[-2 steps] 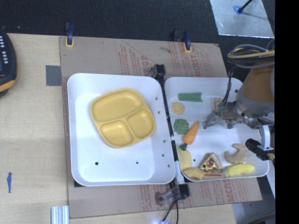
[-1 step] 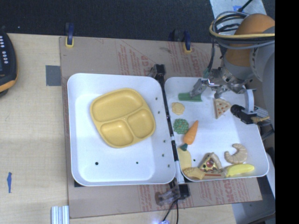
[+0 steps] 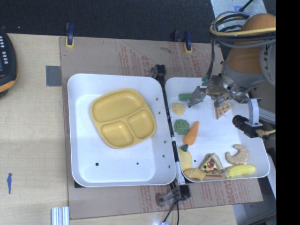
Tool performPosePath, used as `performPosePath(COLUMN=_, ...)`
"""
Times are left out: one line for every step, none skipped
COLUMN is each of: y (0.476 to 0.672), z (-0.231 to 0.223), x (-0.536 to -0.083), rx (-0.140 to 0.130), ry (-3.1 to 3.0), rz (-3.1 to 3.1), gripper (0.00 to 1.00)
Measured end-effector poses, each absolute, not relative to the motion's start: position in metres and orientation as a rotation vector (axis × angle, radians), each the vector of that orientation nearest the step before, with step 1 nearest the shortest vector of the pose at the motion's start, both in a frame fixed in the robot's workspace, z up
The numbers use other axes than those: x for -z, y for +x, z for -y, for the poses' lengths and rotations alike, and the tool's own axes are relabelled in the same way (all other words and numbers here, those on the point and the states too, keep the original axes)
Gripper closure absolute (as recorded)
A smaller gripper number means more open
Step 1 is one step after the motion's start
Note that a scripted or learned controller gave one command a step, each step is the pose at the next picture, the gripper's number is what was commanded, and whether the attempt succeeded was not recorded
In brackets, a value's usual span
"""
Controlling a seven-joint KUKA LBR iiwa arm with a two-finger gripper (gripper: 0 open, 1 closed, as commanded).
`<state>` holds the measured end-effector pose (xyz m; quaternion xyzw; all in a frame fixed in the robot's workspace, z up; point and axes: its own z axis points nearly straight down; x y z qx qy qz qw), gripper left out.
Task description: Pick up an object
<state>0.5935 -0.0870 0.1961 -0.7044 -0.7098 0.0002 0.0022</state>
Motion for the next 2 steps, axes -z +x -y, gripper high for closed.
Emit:
performPosePath(y=0.556, z=0.096, x=-0.096, rx=-0.004, ry=-2.216, rz=2.219, gripper=0.00)
performPosePath(y=0.472, z=0.154, x=-0.107, rx=-0.009, ry=-2.223, rz=2.212, gripper=0.00)
